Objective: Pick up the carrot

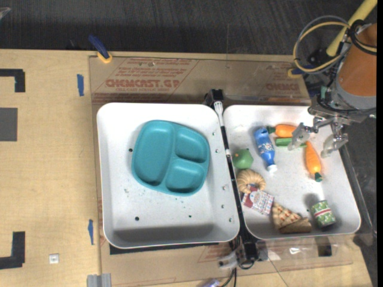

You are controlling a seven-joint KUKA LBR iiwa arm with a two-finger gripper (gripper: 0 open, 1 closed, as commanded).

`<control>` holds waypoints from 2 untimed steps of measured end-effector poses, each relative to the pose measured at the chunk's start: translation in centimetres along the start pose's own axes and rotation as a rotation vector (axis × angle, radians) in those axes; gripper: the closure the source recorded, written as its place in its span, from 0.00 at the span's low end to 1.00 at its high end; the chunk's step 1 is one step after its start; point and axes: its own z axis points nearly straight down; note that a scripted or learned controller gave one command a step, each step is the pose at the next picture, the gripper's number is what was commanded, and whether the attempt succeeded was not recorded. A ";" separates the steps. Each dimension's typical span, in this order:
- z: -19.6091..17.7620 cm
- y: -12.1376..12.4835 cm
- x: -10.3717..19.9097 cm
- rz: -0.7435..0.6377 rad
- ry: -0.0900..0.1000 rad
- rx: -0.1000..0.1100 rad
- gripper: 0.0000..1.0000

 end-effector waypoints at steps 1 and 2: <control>6.6 1.6 0.7 0.163 0.001 0.002 0.00; 5.5 1.4 0.5 0.167 -0.006 0.008 1.00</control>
